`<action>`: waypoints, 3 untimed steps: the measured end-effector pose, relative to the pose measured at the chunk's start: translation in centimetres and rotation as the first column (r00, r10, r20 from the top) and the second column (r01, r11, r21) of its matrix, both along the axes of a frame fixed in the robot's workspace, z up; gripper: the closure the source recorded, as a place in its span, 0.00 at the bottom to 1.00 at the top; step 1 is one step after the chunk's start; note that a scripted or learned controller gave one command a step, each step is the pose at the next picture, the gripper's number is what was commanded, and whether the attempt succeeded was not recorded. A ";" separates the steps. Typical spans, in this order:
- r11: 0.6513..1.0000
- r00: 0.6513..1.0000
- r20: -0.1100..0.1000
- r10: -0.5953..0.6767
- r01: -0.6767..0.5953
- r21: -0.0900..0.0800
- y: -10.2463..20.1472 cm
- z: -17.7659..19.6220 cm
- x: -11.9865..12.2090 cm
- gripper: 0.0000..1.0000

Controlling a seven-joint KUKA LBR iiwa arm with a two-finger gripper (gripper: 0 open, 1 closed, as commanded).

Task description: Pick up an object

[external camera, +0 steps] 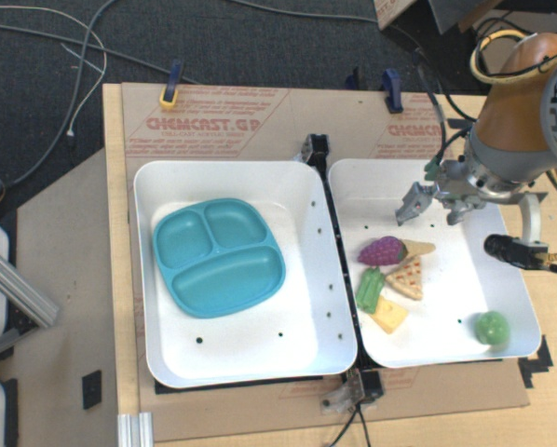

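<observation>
Looking down from the one camera view, so everything below is from that angle:

Arm: grey KUKA arm with the orange band comes in from 3 o'clock and hangs over the upper part of the right bin.

Gripper: two-finger gripper sits above the right bin's bare white floor, fingers spread apart with nothing between them, so it's released, not grasping anything. One fingertip points toward 8 o'clock.

Right bin: shallow white plastic bin holding a little pile of toy food.

Purple grapes: bumpy purple toy grape bunch is at roughly 7 o'clock from the gripper, near it but apart.

Pizza slice: small triangular toy pizza slice with red dots lies just at 5 o'clock of the grapes, looks like it's touching them or nearly.

Green piece: elongated green toy vegetable at 6 o'clock of the grapes, right beside the pizza.

Yellow piece: yellow wedge like toy cheese just below the green one, touching it.

Green ball: round green toy off on its own at the bin's 5 o'clock corner, well apart from the pile.

Left bin: second shallow white plastic bin, with a teal three-compartment plastic plate lying flat in it, toward 9 o'clock.

Bench: brown cardboard-covered board under both bins, blue clamps at its 12 o'clock edge.
</observation>
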State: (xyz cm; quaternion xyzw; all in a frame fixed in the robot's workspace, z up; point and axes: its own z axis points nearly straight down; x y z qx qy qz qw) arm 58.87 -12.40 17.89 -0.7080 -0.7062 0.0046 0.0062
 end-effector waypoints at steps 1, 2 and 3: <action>1.000 1.000 0.014 0.002 -0.002 -0.002 0.0 0.9 0.3 0.00; 1.000 1.000 0.014 0.004 -0.004 -0.001 0.5 -3.9 1.2 0.00; 1.000 1.000 0.014 0.003 -0.003 -0.001 0.5 -8.8 1.3 0.00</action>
